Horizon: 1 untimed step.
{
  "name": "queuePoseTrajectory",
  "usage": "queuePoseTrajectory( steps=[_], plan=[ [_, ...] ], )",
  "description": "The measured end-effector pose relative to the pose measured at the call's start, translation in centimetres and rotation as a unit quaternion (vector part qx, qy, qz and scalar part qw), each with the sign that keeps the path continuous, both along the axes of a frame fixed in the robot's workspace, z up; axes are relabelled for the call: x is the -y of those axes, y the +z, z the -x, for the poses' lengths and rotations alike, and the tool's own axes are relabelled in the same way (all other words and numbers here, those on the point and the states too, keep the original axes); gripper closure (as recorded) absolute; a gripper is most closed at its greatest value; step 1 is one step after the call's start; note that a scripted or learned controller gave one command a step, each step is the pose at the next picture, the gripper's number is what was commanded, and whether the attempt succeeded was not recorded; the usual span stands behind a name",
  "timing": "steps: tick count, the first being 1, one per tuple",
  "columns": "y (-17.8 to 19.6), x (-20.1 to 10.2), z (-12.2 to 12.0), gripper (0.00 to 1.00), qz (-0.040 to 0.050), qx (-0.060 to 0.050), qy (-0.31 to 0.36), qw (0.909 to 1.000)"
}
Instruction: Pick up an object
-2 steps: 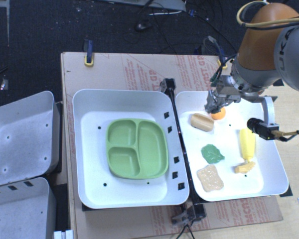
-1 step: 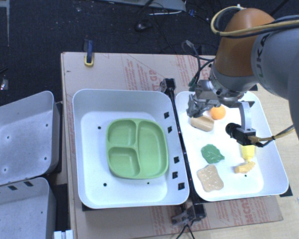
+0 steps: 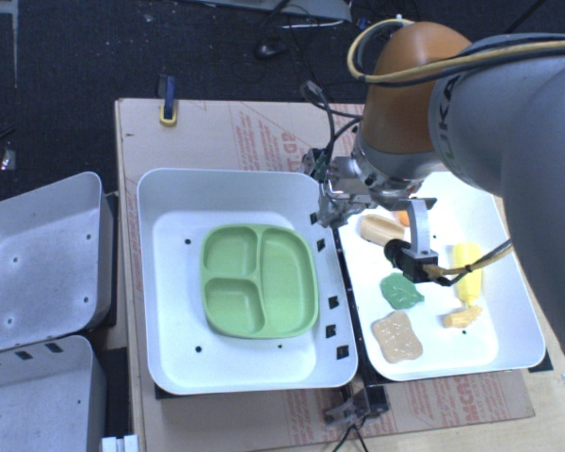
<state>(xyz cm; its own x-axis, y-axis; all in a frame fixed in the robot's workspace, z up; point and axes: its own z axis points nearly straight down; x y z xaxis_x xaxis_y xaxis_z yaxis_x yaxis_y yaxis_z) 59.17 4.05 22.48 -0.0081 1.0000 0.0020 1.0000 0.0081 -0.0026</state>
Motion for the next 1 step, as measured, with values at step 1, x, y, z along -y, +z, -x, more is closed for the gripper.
queuePoseTrajectory(
  steps=[1],
  plan=[
    [-0.79,-5.49,1.12,1.00,0.0000,0.000,0.000,1.0000]
  ],
)
